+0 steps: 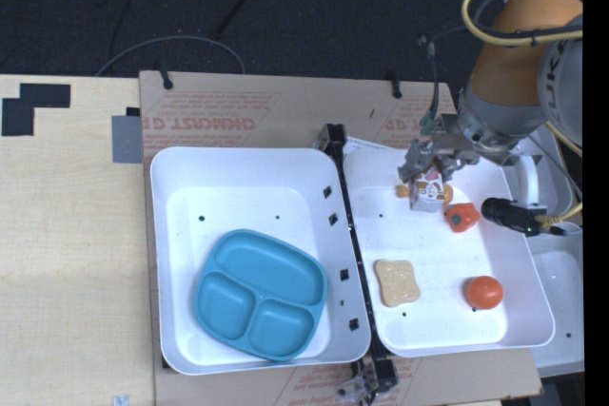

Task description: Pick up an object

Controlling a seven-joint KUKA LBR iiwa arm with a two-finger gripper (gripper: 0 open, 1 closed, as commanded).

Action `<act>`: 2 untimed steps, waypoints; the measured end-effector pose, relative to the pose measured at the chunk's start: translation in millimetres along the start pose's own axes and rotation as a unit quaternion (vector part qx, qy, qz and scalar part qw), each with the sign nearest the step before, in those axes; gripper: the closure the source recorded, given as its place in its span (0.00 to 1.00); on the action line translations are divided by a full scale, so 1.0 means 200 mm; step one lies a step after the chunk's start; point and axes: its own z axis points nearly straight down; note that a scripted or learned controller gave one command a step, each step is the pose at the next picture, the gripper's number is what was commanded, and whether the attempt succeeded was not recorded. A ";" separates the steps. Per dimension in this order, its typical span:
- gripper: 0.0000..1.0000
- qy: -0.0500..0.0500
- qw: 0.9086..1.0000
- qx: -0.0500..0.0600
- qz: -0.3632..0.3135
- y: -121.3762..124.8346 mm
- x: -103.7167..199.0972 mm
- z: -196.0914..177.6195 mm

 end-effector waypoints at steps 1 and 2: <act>1.00 0.001 1.000 0.003 -0.002 -0.02 0.24 0.06; 1.00 0.001 1.000 0.003 -0.002 -0.05 0.45 0.04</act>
